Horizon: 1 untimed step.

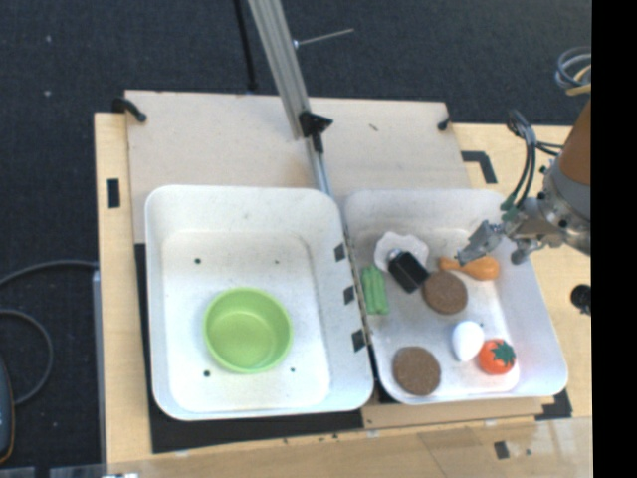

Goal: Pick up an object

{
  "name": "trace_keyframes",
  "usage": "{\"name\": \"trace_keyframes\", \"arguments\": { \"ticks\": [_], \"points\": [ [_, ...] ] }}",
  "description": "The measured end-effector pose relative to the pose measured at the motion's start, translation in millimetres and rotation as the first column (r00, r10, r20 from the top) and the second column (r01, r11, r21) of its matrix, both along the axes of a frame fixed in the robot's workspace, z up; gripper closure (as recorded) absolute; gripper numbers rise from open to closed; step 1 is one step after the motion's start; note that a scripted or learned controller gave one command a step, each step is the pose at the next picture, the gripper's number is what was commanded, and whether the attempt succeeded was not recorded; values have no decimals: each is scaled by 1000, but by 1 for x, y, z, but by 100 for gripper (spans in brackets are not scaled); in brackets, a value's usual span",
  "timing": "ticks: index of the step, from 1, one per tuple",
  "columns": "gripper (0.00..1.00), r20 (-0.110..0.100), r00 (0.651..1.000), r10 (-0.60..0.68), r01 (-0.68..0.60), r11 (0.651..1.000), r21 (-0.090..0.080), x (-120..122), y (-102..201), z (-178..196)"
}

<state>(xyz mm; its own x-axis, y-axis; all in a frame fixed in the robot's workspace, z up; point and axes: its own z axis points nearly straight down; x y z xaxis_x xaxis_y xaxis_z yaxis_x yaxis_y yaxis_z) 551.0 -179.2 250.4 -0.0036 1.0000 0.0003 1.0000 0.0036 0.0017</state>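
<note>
Gripper [501, 237] over the right bin [537, 312].
We see its fingers spread apart, just above the orange carrot toy [476, 266], gripping nothing.

A green bowl [248, 330] sits in the left bin [169, 217]; a metal pole [284, 58] slants above the bench [114, 267].

Lighting: even, diffuse, overhead; moderately bright. White bins [249, 217] rendered near overexposure, with little surface detail. Shadows: soft, faint, close under objects. Glare: none strong. Dark floor [100, 28] underexposed and grainy. Focus: soft throughout; small objects' edges slightly blurred. Resolution low; no marked edge distortion.
</note>
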Motion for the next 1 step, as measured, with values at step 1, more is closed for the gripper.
{"name": "trace_keyframes", "arguments": {
  "ticks": [1],
  "points": [
    [0,0,1000,-1,1,1000,0,0,0,0]
  ]
}}
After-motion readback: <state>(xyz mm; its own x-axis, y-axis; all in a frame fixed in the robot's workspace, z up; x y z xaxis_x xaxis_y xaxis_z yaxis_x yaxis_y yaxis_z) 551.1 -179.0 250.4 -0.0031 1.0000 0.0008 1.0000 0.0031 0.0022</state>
